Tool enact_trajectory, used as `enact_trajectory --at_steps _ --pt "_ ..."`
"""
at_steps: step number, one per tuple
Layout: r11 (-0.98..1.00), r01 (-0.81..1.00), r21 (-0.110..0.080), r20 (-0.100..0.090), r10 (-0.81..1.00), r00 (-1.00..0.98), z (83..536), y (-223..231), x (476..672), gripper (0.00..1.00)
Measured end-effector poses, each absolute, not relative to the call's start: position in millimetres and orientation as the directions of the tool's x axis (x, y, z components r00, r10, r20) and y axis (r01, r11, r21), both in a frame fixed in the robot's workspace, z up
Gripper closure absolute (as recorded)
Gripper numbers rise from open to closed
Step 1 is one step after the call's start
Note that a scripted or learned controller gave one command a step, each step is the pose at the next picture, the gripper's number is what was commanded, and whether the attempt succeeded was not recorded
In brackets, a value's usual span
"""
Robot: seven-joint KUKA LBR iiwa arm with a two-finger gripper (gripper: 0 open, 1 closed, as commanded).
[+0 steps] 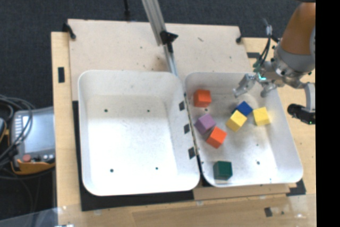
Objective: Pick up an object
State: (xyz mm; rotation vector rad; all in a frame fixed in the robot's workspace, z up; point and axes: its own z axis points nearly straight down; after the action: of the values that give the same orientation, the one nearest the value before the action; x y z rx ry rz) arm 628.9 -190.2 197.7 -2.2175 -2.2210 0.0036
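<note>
The blue cube (244,108) lies in the right bin (281,165), just below the gripper (254,89), which hangs over the bin's upper right part with fingers spread apart and nothing between them. Touching the blue cube's lower left is a yellow cube (237,120); a second yellow cube (261,116) sits just to its right. Left of it lie two orange cubes (202,98) and a purple cube (205,124), with a green cube (223,170) well below. I judge the blue cube nearest for a short descent.
</note>
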Motion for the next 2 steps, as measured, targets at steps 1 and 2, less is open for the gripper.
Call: enact_trajectory --at_steps 1,2 --pt "0.004 1.0 0.0 -0.002 1.0 -0.004 201 -191 629.9 0.0" --pt "0.003 1.0 -0.003 -0.001 1.0 -0.003 139 -187 627.2 0.0"
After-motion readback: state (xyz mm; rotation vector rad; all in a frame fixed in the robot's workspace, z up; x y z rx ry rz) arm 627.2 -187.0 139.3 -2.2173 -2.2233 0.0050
